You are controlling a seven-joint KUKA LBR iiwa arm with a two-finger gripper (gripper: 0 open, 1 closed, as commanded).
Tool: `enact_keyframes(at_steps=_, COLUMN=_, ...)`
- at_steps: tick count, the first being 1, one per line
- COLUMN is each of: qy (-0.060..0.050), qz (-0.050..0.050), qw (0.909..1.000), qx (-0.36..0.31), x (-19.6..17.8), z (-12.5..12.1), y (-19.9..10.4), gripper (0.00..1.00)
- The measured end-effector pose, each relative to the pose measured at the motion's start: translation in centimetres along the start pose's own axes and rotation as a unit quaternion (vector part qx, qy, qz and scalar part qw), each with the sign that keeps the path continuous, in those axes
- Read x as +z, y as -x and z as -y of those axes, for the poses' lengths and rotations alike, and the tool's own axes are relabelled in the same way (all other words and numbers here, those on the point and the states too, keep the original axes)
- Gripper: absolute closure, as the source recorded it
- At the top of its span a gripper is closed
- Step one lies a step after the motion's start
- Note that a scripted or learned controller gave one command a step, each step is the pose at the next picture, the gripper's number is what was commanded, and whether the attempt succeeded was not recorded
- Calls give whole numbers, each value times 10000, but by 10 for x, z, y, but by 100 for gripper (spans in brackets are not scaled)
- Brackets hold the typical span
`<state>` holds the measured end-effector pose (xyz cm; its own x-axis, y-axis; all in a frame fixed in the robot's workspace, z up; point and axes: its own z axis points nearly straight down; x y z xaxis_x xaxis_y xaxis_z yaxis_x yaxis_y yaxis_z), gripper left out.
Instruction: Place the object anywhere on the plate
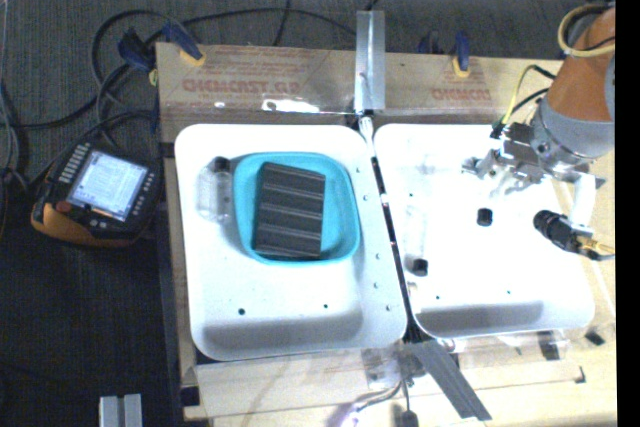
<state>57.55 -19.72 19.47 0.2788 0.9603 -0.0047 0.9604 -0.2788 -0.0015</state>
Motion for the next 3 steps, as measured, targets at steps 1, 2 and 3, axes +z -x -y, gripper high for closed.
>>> enact_keyframes(at_steps=1, qy=1, qz=0, qw=10000, qx=0, x=0, z=0, y=0, gripper=0)
enact_keyframes(at_steps=2, qy=-7, qz=-16, qw=10000, qx=-18, x=1, z=68, y=15, gripper=0)
enact_keyframes(at_steps=3, qy=-31, qz=-18, qw=9876, qx=1569, x=43, z=113, y=-54, gripper=0)
